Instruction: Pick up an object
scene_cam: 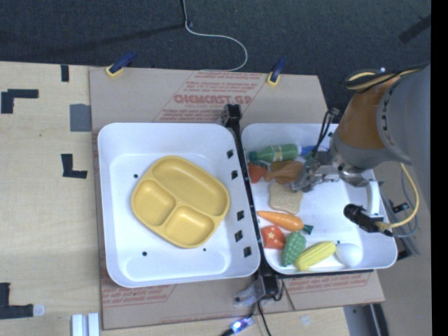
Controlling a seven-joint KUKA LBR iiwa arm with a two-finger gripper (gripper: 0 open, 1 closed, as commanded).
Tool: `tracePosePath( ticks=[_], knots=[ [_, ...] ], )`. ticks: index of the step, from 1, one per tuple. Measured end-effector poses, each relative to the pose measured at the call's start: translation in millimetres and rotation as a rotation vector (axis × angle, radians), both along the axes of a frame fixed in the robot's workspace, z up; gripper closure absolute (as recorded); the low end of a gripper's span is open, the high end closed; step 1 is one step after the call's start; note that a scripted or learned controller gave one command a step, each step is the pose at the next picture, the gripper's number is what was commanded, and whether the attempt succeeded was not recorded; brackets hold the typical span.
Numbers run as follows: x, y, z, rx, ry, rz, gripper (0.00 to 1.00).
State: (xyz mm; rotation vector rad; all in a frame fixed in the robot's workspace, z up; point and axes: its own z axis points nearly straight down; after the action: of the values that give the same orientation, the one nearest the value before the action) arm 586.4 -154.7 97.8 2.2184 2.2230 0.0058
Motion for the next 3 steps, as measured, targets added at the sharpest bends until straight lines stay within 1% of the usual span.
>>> tracePosePath(
  ticks=[1,2,3],
  knots=[
    [0.3,-4.6,62.5,-0.003,-0.001,-0.001,1.00],
    [-4.8,-0.2,123.0,-0.003,-0.002,0.000,1.00],
    [-4.6,0.4,126.5,-0.001,0.004,-0.001,1.00]
  ],
)
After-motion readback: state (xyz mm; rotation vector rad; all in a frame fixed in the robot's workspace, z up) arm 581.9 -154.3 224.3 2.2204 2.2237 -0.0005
